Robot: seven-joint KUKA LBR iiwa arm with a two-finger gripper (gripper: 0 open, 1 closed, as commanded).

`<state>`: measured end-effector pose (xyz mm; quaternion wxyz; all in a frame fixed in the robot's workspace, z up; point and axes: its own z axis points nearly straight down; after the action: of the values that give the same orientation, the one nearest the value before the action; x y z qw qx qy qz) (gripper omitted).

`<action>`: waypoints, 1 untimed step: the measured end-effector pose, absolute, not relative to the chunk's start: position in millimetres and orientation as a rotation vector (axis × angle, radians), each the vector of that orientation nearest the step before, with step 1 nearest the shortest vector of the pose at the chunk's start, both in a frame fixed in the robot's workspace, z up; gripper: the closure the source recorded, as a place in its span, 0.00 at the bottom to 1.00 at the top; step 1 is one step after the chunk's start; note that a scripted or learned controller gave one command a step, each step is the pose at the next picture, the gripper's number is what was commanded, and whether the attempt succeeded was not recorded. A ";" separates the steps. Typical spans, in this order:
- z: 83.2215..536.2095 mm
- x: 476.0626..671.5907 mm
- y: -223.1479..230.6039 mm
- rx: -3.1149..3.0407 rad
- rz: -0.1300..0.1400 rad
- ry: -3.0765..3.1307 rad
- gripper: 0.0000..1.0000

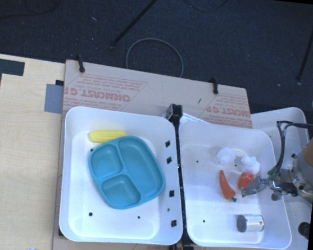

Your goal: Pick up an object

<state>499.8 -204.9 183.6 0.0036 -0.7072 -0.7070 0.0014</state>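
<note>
Right white bin (199,234): orange carrot-shaped toy (226,185), red-and-white piece (246,178), silver cylinder (250,223). Gripper (256,185) is positioned beside the red piece; its state cannot be told. Risk: crowded items may be nudged aside, nothing caught.

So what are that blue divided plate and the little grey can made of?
The blue divided plate looks like moulded plastic: one even turquoise colour, rounded compartment ridges, a soft matte sheen. The grey can seems to be metal, judging by its silvery side and bright highlight, though at this size it could be a painted plastic toy. Both lie in white bins that look like smooth plastic.
</note>
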 end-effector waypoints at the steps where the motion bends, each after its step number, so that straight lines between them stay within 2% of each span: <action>1: 123.2 491.0 -204.7 -2.216 0.004 -2.216 0.00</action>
<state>491.0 -204.7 123.2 0.0039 -0.7072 -0.7070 0.0014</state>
